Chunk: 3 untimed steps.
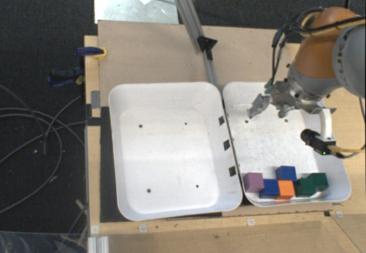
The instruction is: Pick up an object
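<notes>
Seemingly five blocks point(284, 184) crowd the right bin point(251, 137).

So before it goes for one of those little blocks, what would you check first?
1. Blocks in the right bin: ok; purple, two blue, orange and green sit at its near edge.
2. Gripper carrying nothing: ok, nothing between its fingers.
3. Gripper above a block: not ok; it hangs over the bin's far end, apart from the cluster.
4. Room to grasp one block: not ok; they are packed together, touching.
5. Easiest target: purple, at the cluster's left end, one side free. A guess.
6. Path to the blocks: ok, bare bin floor between.
</notes>
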{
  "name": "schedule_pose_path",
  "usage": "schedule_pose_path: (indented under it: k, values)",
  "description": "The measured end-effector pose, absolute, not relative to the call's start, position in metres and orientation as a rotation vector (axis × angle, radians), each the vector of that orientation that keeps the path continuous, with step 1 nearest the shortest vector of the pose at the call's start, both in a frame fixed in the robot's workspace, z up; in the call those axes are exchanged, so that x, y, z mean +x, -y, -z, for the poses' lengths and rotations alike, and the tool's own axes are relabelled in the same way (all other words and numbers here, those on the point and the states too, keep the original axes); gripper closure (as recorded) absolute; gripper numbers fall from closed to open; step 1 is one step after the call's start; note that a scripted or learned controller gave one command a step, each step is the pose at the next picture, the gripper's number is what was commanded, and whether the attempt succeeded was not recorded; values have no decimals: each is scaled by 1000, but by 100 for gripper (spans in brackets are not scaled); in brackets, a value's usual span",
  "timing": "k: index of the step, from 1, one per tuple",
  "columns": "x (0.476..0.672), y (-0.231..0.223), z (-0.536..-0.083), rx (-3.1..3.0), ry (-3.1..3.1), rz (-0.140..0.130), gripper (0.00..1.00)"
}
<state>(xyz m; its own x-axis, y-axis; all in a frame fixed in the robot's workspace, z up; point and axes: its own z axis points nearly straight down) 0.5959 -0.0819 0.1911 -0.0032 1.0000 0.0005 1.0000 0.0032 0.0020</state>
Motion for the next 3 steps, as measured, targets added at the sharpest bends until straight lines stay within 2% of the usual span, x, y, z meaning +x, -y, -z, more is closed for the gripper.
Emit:
schedule_pose_path:
  k: [1, 2, 3]
  values:
    - [596, 115, -270, 2215, -2215, -8, 0]
    - [550, 155, -143, 2227, -2223, 7, 0]
    - [509, 125, -189, 2216, -2227, -4, 0]
